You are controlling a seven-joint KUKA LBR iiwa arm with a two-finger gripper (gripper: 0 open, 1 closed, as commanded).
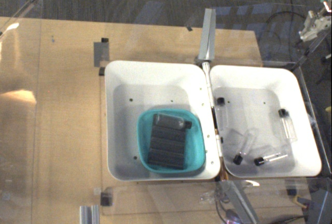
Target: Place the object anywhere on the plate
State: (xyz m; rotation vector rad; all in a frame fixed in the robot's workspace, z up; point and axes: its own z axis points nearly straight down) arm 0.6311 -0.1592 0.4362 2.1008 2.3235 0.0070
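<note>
in the left shallow white bin (116, 114) a square teal plastic plate (196, 137) carries a dark ribbed rack (167, 146), with a dark capped vial (172, 122) lying across the rack's far end. the right white bin (306, 114) holds several clear black-capped vials (286, 123), scattered apart.

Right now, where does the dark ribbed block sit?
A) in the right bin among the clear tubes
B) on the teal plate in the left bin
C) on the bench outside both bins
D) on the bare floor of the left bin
B: the dark ribbed block lies on the teal plate inside the left bin; the clear tubes lie in the right bin.
</note>
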